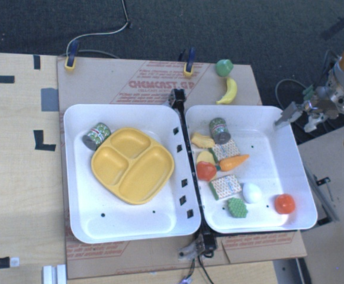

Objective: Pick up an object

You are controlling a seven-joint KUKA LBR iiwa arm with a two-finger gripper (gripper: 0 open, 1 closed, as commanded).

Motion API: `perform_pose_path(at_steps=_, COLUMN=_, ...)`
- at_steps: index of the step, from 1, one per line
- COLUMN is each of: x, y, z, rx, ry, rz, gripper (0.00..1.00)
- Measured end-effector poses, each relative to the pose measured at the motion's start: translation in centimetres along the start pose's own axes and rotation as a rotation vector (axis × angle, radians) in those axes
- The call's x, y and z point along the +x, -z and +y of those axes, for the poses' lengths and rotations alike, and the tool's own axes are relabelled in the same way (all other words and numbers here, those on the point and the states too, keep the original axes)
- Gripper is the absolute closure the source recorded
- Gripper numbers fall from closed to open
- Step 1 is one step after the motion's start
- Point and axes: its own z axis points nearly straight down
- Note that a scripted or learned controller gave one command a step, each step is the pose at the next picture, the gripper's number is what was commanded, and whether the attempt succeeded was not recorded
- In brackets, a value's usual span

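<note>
The right bin [278,158] holds several small objects: a tin can [219,130], a yellow piece [202,141], a carrot [234,162], a red tomato [206,170], two checkered blocks [225,186], a white egg [251,192], a green piece [237,207] and an orange-red ball [285,203]. My gripper [298,118] hangs over the bin's far right corner, high above the objects. Its two fingers stand apart, open, with nothing between them.
The left bin [77,176] holds a yellow divided plate [132,164] and a second can [96,136]. A banana [228,92] and a green ball [223,67] lie on the cardboard behind the right bin. Black clips run along the divider between the bins.
</note>
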Motion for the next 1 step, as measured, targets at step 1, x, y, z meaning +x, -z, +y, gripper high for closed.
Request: perform_pose_path(at_steps=1, x=3.24, y=-13.57, z=1.23, rx=0.003, ry=0.000, rz=0.002, gripper=0.00)
